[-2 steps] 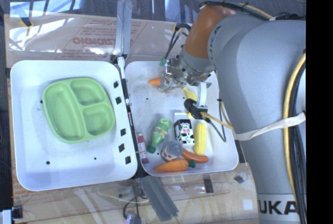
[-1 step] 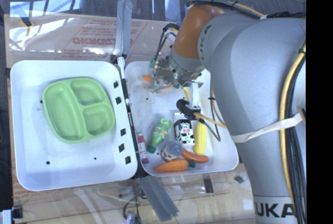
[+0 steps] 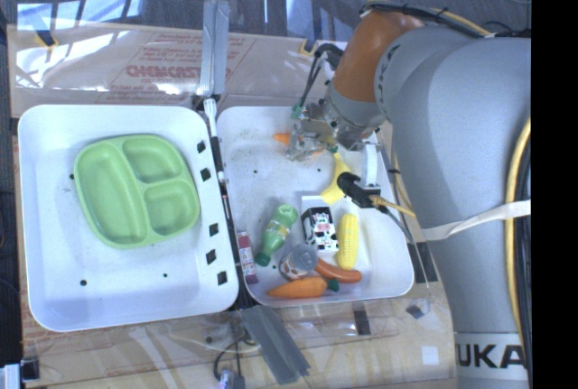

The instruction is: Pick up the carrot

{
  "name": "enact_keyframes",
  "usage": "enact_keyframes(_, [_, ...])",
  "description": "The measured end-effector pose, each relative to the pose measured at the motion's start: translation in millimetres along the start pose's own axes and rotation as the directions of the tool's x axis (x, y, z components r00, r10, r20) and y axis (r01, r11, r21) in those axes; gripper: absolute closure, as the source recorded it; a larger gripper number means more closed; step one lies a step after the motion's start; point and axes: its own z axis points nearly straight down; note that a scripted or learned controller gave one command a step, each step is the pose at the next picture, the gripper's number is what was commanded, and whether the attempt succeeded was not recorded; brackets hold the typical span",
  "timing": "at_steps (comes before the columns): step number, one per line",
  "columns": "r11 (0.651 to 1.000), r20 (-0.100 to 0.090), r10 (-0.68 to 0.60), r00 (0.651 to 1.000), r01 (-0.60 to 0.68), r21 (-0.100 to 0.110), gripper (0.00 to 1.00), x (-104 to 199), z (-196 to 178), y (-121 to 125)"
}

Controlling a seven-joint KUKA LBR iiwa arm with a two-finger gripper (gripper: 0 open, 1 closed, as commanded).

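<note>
One carrot (image 3: 297, 289) lies flat at the 6 o'clock edge of the right bin (image 3: 248, 143), untouched.

Its green end points toward 3 o'clock, and a red sausage-like piece (image 3: 339, 273) lies just above it, near touching. At 12 o'clock from the carrot a round tin (image 3: 297, 262) and a green bottle (image 3: 277, 230) lean together; at 1 o'clock stand a black-and-white cow toy (image 3: 320, 229) and a corn cob (image 3: 347, 236). The gripper (image 3: 307, 143) hangs at the bin's 12 o'clock end, well apart from the carrot, beside a small orange scrap (image 3: 283, 139); how wide it stands I cannot tell. At 9 o'clock, the left bin (image 3: 54, 288) holds a green divided plate (image 3: 135, 189).
</note>
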Motion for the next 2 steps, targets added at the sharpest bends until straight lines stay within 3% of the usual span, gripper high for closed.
enact_keyframes(1, [0.998,-0.001,-0.068,0.998,0.068,-0.002,0.00,20.8,-0.3,-1.5])
enact_keyframes(2, [1.000,0.000,0.019,1.000,-0.019,-0.006,0.00,-36.6,-1.0,5.8])
